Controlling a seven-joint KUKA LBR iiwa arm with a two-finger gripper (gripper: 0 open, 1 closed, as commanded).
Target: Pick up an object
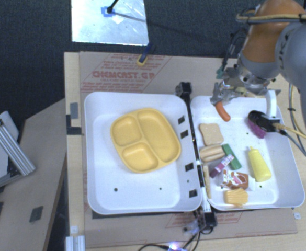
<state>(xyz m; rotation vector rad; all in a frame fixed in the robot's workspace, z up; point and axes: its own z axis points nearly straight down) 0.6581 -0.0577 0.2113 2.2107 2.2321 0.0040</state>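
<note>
My gripper [222, 101] hangs over the far left corner of the right bin [286, 156]. It is shut on one end of a small orange sausage [224, 112], which slants down from the fingertips just above the bin floor. Below it in the same bin lie a slice of toast [211, 133], a hot-dog bun [211, 152], a green piece [231, 157], a purple piece [220, 167], a yellow mustard bottle [259, 164], a red and white packet [234, 180] and a yellow ridged piece [236, 196].
The left bin [98, 171] holds a yellow three-compartment plate [145, 139]. A black divider strip [191, 140] runs between the bins. A purple thing [259, 130] lies at the right bin's far right. A shiny metal sheet [110, 14] lies beyond the bench.
</note>
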